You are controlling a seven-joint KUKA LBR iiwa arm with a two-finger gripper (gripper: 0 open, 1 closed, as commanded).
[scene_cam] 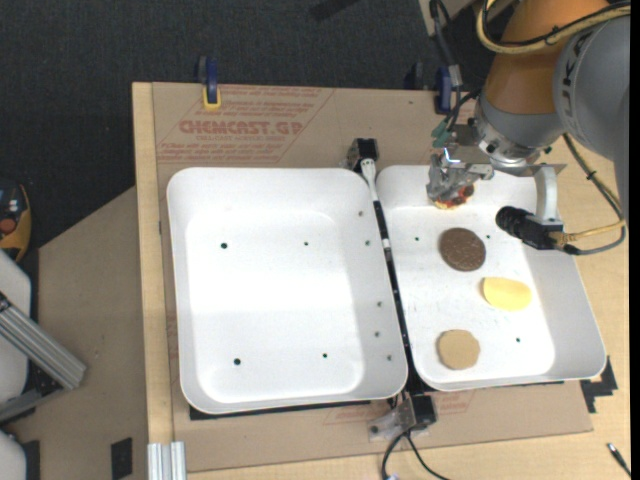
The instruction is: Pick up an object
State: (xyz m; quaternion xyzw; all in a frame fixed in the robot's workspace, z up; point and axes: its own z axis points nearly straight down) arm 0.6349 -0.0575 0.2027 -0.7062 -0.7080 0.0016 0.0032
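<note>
Both white bins [270, 288] are looking like smooth, faintly glossy plastic; the worktop [150, 168] is showing matt brown board; the arm's orange band [535, 58] is shining glossy

- robotics lab / test bench, not a home
- grey-and-orange industrial arm [545, 58] with loose cables, reaching in at bench's far right corner
- two shallow white bins [270, 388] side by side on a board [250, 123] printed "CHEMCAST" (protective paper left on)
- blue clamps [209, 78] pin board's far edge
- aluminium extrusion [40, 353] off left edge, dark carpet [100, 28] beyond
</note>
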